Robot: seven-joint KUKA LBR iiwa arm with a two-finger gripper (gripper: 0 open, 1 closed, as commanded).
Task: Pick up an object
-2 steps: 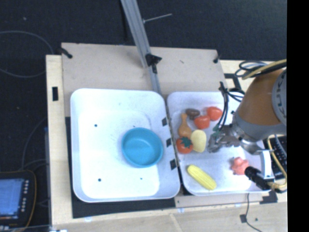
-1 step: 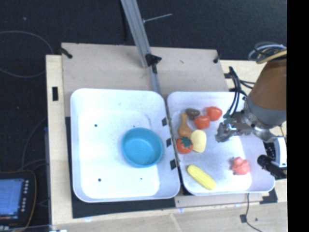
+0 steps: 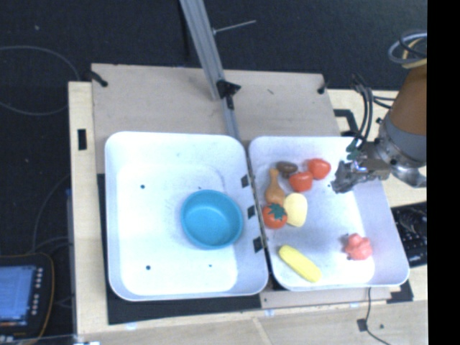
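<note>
Centrally in the right bin [image 3: 374,264], a cluster of small toy foods lies against the wall shared with the left bin: two red tomato-like pieces [image 3: 318,168] [image 3: 300,182] touching one another, a brown mushroom-like piece [image 3: 286,168] just beside them, a tan drumstick-shaped piece [image 3: 274,187] below it, a pale yellow rounded piece [image 3: 295,210], and an orange-red piece with a green top [image 3: 273,216] touching the yellow one. Apart from the cluster lie one yellow banana-shaped piece [image 3: 300,263] near the front rim and one pink piece [image 3: 357,246] near the right rim. Count: eight pieces in the right bin.

The jaws [image 3: 343,177] hang over the right bin's upper right part, just right of the uppermost tomato piece and apart from it; whether they are spread or closed cannot be told, and nothing can be seen between them. Bare bin floor lies between the jaws, the pink piece and the banana piece, giving open room in the bin's middle; the cluster crowds the left wall.

The left bin [image 3: 144,164] holds one blue bowl [image 3: 210,218], upright, right of centre, with bare floor around it. Both bins sit side by side on the tabletop [image 3: 287,92], whose rear strip is bare apart from a slanted grey metal bar [image 3: 205,42].
</note>
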